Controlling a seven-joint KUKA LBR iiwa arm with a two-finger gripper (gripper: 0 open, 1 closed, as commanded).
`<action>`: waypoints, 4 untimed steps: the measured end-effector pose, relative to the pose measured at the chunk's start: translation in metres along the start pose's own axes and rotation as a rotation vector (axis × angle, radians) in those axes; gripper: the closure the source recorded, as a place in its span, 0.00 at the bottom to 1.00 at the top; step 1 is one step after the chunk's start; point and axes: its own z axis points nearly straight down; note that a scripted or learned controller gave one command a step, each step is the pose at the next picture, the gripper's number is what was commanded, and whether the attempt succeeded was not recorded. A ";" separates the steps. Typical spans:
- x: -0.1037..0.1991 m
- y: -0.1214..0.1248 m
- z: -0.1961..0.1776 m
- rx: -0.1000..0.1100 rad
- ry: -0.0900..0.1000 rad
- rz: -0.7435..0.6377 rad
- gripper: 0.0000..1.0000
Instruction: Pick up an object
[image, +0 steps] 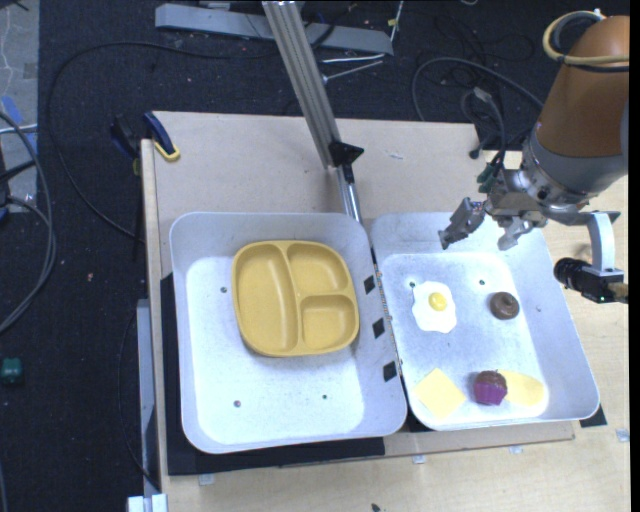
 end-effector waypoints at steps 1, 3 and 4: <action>0.005 -0.007 0.059 0.004 0.001 0.002 0.00; -0.005 -0.017 0.166 0.005 0.001 0.003 0.00; -0.005 -0.015 0.153 0.000 0.001 0.003 1.00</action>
